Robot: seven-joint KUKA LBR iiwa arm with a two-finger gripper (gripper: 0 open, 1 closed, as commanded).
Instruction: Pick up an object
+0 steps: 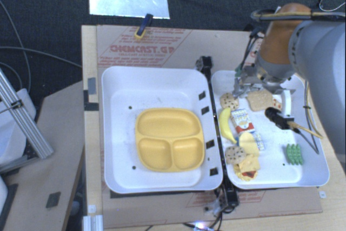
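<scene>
The gripper (241, 85) hangs low at the right bin's (311, 173) back edge, just above a cookie (229, 100); I cannot tell its grip. Banana (226, 126), toast (260, 100) crowd nearby. The left bin (121, 111) holds a yellow tray (169, 138)

L bin (116, 116) holds a divided tray (169, 138) near its centre; R bin (313, 170) sits just beside it. In R bin: banana (226, 126) along L wall, cookie (229, 101) behind it, carton (243, 120) just R of banana, toast (260, 100) behind carton. Gripper (241, 83) hangs over R bin's rear L corner, just behind cookie.
</scene>
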